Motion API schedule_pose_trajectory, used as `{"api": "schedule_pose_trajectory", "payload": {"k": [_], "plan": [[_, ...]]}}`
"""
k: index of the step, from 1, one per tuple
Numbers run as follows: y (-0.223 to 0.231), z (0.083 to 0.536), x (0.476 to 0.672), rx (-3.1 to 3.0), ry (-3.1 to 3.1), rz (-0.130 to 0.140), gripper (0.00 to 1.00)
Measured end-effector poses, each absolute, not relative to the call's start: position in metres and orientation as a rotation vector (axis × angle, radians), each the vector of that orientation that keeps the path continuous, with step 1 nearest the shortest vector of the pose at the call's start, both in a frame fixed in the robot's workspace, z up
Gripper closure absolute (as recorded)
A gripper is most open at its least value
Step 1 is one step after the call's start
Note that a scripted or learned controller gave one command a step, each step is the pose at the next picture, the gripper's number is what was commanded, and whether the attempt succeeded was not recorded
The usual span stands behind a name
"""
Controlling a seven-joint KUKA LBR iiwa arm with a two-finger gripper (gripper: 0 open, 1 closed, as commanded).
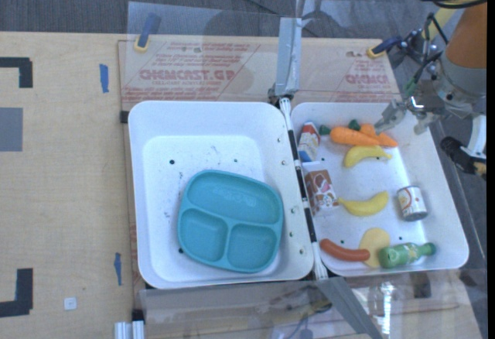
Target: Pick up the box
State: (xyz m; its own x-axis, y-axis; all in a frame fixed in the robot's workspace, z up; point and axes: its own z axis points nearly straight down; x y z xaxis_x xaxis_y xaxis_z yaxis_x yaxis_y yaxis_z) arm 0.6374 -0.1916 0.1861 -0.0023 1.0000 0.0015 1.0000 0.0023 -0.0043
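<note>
The gripper (407, 114) hovered spread and empty at the right bin's (456, 241) far edge; the box (319, 189) leaned well off, across the carrot (362, 137). Crowded bananas (365, 157) risked a wrong grab.

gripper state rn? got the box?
Gripper: open, holding nothing, above the right bin's far edge. Box lies by the bin's left wall.

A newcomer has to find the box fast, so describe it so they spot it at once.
Start at the right-hand white bin, the one full of toy food. Follow its left wall, beside the divider, to about mid-height: the box lies there, a small brown and white carton with printed pictures. It is the one flat, rectangular item, with a curved yellow banana just right of it and a small bottle above.
</note>
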Motion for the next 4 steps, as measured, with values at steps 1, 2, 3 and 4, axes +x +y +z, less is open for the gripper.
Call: {"api": "schedule_pose_trajectory", "payload": {"k": [1, 2, 3, 4], "plan": [[-0.160, 0.091, 0.598, -2.332, -2.103, 0.002, 0.00], [-0.161, 0.097, 0.598, -2.335, -2.098, 0.003, 1.00], [-0.170, 0.207, 0.619, -2.275, -2.165, 0.003, 1.00], [-0.125, 0.113, 0.664, -2.325, -2.136, -0.011, 1.00]]}}
